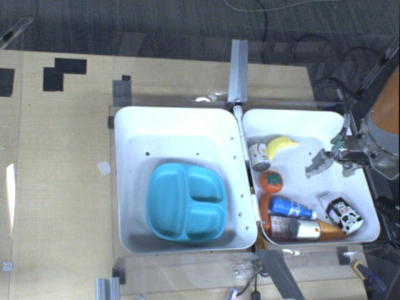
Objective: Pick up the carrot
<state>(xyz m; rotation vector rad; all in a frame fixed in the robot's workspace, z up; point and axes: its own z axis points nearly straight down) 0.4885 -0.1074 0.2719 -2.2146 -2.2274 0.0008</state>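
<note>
Now carrot [265,206] low-left of tool [319,162], well apart.

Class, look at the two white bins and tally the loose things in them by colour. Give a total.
Blue: 2, divided plate, tube
Yellow: 1, banana
Orange or red: 2, tomato, carrot
Brown: 1, bottle
Black-and-white: 1, toy
Silver: 1, can
Total: 8
</note>
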